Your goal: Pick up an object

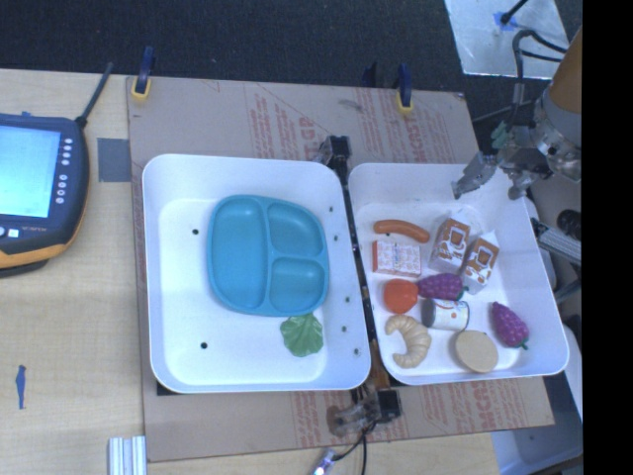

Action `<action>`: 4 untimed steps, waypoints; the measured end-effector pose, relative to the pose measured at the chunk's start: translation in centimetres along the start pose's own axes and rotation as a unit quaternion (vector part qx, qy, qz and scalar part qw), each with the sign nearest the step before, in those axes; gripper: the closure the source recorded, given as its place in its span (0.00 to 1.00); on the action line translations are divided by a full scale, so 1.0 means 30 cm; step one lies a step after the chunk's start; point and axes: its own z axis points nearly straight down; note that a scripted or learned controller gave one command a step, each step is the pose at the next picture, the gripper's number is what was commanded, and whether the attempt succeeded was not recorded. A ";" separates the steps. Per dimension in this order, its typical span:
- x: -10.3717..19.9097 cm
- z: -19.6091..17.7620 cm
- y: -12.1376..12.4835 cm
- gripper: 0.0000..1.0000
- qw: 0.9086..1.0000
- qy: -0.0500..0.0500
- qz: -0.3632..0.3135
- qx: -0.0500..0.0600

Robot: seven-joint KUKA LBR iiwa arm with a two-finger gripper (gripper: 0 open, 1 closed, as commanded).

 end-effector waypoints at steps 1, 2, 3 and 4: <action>0.020 0.423 -0.051 0.00 1.000 0.000 0.000 -0.001; 0.075 0.477 0.001 0.00 1.000 -0.001 -0.001 -0.002; 0.016 0.483 -0.228 0.00 1.000 0.000 0.000 0.000; 0.103 0.474 0.084 0.00 1.000 0.001 0.002 0.004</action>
